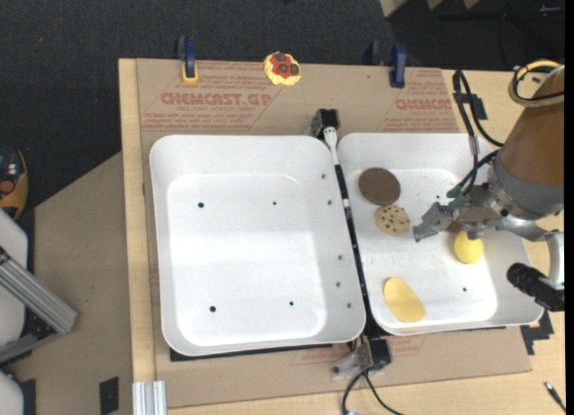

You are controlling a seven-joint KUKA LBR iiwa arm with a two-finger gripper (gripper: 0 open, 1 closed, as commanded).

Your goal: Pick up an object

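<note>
The right bin (pixel 421 151) holds a round brown disc (pixel 379 185), a speckled tan cookie (pixel 392 220), a flat yellow oval piece (pixel 404 300) and a small yellow lemon-like ball (pixel 467 249). My gripper (pixel 441 221) hangs over the middle of this bin, reaching in from the right. It sits just right of the cookie and just left of and above the yellow ball. Nothing shows between its fingers.
The left bin (pixel 179 171) lies beside the right one, with a black divider strip (pixel 345 216) between them. A small toy (pixel 282 67) with red and yellow parts sits on the bench behind the bins. Blue clamps (pixel 187 56) hold the board's far edge.
</note>
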